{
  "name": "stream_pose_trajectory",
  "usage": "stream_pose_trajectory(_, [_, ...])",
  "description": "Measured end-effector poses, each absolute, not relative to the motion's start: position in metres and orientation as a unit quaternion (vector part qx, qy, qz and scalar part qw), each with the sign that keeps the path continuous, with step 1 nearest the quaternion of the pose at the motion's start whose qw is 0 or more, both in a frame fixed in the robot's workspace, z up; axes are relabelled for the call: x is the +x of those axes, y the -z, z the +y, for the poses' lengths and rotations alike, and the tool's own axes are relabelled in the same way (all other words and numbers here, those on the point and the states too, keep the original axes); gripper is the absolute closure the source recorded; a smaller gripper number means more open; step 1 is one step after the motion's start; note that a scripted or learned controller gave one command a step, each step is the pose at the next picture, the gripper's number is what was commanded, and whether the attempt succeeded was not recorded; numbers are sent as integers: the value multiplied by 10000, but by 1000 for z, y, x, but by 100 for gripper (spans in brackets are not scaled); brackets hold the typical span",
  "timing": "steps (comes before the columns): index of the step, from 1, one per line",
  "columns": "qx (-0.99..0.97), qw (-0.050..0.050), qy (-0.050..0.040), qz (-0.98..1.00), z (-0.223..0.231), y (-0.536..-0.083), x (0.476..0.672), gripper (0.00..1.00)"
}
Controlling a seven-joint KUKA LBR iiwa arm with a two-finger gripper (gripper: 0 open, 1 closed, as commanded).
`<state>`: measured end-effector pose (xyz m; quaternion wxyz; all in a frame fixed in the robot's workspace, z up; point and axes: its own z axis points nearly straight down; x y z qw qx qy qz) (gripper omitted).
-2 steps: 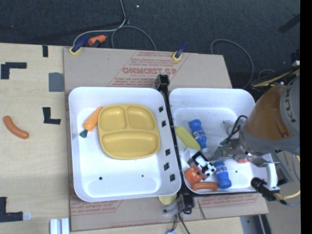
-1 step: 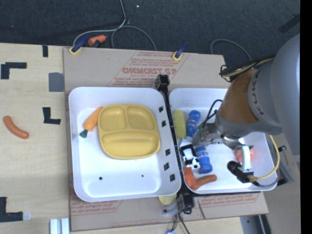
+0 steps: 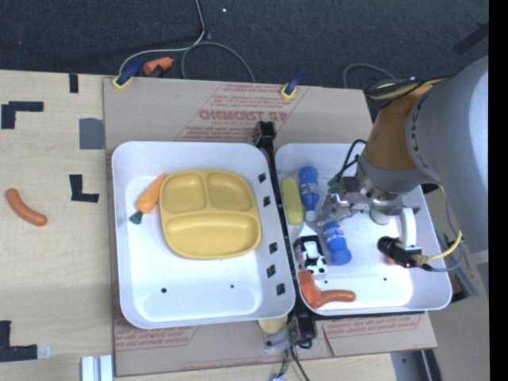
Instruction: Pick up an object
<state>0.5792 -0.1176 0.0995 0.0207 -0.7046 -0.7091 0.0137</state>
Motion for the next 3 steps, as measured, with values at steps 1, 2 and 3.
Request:
stream_pose_trajectory(1, [-7080,-40,15,-7062,-96,-87,519,0])
stream_pose_trajectory(2, [-7091,-30,-4,-7051,-162,-148,493,0])
stream_pose_trajectory(3, [-7080,11,14,-7062,-202,-85,484,0])
